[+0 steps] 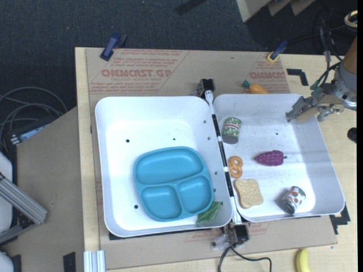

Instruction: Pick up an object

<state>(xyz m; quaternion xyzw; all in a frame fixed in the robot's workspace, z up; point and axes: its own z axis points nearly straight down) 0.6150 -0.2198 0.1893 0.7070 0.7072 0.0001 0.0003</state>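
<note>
While claw (306, 110) hovers at right bin's (326, 169) upper right edge, grip state unreadable, I judge approach step. Purple grapes (269, 158) lie mid-bin, lower left of claw. Next: I descend, centre over them.

The arm's wrist is a grey metal assembly carrying thin dark cables, ending in a gripper (306, 111) with pale grey fingers.

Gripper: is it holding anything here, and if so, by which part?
Nothing is held. The gripper hangs over the right bin's far right corner, apart from the grapes, both cans and the toast.
</note>
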